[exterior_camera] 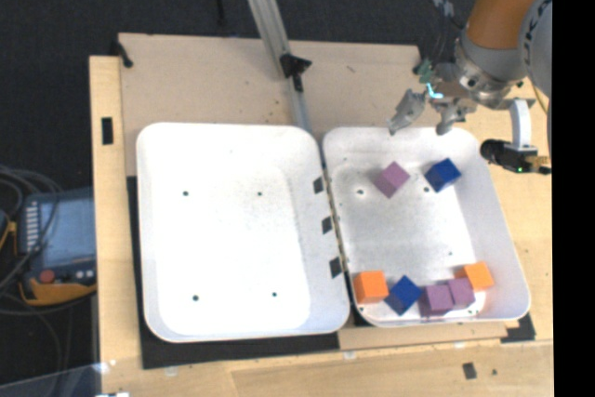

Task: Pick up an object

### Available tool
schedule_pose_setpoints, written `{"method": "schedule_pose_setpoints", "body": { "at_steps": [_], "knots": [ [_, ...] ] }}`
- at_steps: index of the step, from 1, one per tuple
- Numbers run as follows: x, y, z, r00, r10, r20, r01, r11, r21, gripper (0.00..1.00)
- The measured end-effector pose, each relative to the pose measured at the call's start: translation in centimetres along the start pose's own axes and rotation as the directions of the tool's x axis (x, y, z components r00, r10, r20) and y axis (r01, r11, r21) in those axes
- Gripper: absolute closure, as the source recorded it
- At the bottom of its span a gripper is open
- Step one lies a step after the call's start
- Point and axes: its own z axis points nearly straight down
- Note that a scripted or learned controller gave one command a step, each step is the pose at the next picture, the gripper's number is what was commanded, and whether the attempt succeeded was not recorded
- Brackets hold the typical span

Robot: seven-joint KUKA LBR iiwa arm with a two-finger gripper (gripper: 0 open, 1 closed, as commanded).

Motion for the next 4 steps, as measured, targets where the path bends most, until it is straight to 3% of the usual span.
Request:
{"method": "schedule_pose_setpoints", "body": {
  "at_steps": [1,4],
  "knots": [
    [-0.1,0.1,-0.4,1.000,-0.002,0.004,0.002,1.000,-0.004,0.00],
    [-0.5,-0.3,14.3,1.000,0.002,0.003,-0.002,1.000,-0.002,0.00]
  ]
}}
